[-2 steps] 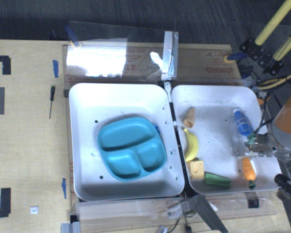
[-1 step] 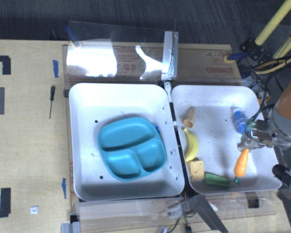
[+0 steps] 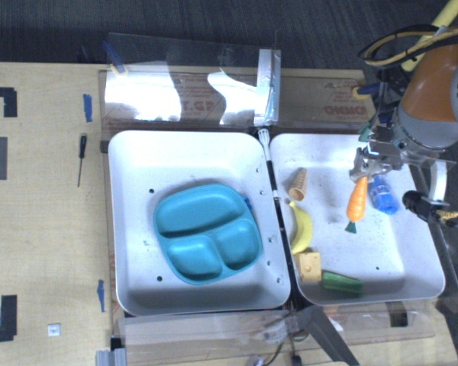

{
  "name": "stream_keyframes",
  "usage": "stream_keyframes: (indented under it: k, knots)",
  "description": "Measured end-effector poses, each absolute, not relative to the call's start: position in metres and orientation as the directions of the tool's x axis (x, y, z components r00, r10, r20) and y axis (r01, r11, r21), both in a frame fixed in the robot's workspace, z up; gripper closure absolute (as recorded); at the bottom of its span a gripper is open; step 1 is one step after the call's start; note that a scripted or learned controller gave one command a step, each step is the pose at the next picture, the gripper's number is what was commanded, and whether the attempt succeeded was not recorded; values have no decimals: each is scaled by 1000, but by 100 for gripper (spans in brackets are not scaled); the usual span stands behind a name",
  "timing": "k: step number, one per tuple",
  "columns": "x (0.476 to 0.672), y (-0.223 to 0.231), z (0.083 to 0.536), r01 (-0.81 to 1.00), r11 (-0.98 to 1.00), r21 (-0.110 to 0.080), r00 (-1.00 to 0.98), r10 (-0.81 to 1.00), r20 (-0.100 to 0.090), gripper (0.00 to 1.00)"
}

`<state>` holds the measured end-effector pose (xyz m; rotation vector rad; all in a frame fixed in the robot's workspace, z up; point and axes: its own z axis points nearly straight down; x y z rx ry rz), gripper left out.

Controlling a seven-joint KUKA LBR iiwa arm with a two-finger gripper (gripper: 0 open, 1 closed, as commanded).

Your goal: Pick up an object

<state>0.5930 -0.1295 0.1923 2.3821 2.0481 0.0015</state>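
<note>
The gripper (image 3: pixel 364 168) pinches the top of a toy carrot (image 3: pixel 356 202), which hangs over the right bin (image 3: pixel 412 269). That bin also holds a banana (image 3: pixel 301 229), cone (image 3: pixel 298 184), wooden block (image 3: pixel 309 266), green cucumber (image 3: pixel 341 282) and blue object (image 3: pixel 383 194). The left bin (image 3: pixel 130 204) holds a blue divided tray (image 3: pixel 206 232).

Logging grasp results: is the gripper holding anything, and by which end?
Cannot be told for sure. The carrot hangs tip-down right under the gripper, its orange top at the jaws, but the contact is too small to confirm.
</note>
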Motion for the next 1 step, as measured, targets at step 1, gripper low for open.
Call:
stream_keyframes:
  k: [1]
  knots:
    - [584, -77, 221, 986, -164, 3, 164, 986, 1, 100]
